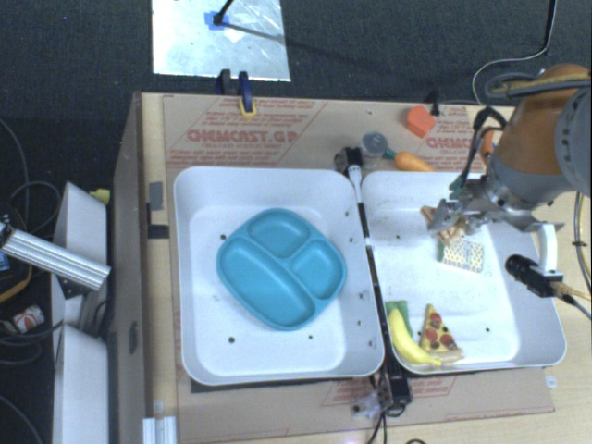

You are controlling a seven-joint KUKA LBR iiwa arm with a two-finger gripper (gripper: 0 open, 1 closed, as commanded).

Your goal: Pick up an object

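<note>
the left bin [199, 248] holds a blue divided plate [280, 266] lying flat, while the right bin [527, 336] holds a banana [407, 339] and a pizza-slice toy [438, 333] at its near edge, plus a small patterned card [463, 254] under the gripper [450, 218], whose fingers are too blurred to tell whether they are open or closed. the banana's long axis runs from mid-bin toward the near rim, curving rightward at its lower end, just beside the pizza slice whose tip points away from the near rim. the bins sit on a cardboard-covered bench [277, 132] with an orange block [419, 121] and a carrot-like toy [412, 163] behind the right bin, dark carpet beyond.
</note>
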